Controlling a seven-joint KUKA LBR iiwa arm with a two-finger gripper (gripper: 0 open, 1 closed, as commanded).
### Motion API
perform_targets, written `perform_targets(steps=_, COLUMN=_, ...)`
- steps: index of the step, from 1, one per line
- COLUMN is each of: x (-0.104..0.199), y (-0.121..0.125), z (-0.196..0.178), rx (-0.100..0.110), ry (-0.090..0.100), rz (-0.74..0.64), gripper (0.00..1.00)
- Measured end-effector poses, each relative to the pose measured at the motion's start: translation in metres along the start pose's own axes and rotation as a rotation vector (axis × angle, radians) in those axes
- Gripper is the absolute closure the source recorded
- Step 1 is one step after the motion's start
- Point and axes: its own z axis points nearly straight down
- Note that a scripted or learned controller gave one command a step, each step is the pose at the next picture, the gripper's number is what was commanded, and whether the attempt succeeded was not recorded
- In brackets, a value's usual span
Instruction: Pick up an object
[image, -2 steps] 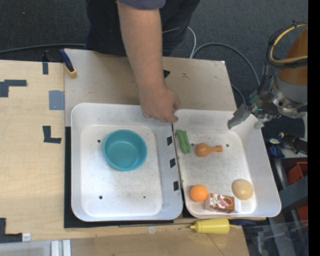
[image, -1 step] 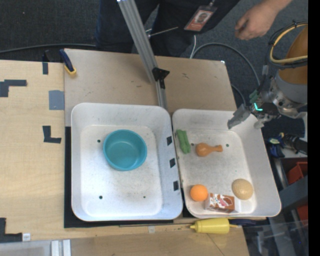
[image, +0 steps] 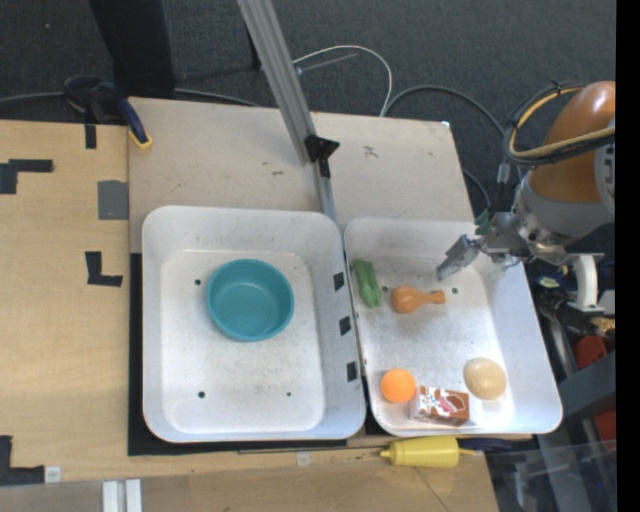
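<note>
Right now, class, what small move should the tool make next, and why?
Probably ease the tool down and left toward the orange pear-shaped toy: it lies just below-left of the fingertips in the right bin, apart from the other items.

Teal bowl (image: 250, 299), orange ball (image: 398, 386), green pickle (image: 367, 283), white bins (image: 165, 330).

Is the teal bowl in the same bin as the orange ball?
No, the round teal plastic bowl sits in the left white bin, while the small orange ball lies in the right white bin.
</note>
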Motion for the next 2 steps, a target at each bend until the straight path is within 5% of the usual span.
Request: perform_targets(steps=2, x=-0.004, y=-0.014, z=0.114, rx=0.000, ry=0.000, rz=0.000, gripper=0.00)
